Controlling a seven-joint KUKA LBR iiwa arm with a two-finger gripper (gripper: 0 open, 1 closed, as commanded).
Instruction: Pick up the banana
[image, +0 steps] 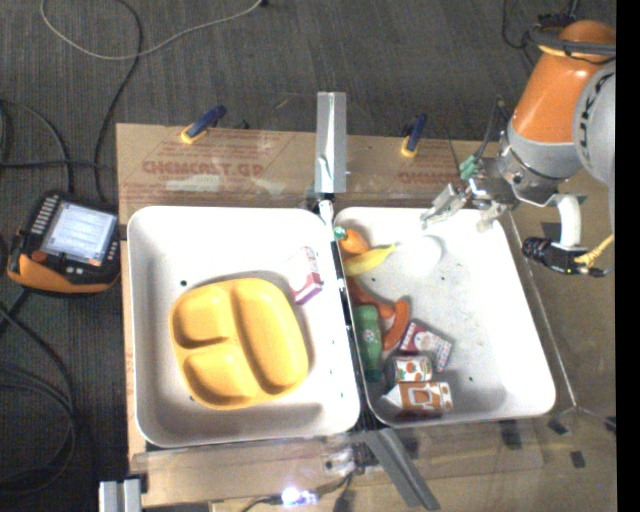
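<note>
2 white bins (150, 420) on cardboard-topped bench (240, 160), dark carpet (200, 60).

You're looking at a fairly bright, evenly lit bench, though the dark floor around it stays dim. The two white bins (145, 300) run close to overexposed, washing out their walls. Glare streaks the metal divider post (331, 140) between them, and the handheld pendant's screen (78, 232) on your left glows pale blue. Soft shadow hugs the yellow divided tray (240, 340). Focus is a bit soft overall; the small cartons' (420, 385) print reads blurred.
</note>
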